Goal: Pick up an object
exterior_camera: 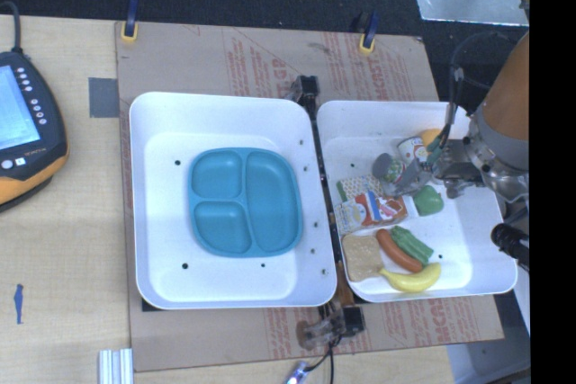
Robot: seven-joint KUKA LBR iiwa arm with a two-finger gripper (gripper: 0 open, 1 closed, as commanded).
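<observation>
End effector (416, 178), grip state unreadable, hangs low in the right bin (486, 279) just beside a green toy block (428, 201), likely light, stiff and slippery, best pinched across its flat sides.

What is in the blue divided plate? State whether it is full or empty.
Empty: all three compartments of the blue divided plate show bare blue plastic in the left bin.

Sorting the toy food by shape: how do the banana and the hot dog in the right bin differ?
The banana is yellow and curved; the hot dog is red-orange and straight. The banana lies along the bin's near wall, the hot dog just above it, slanted. Both are long, small and lying flat.
</observation>
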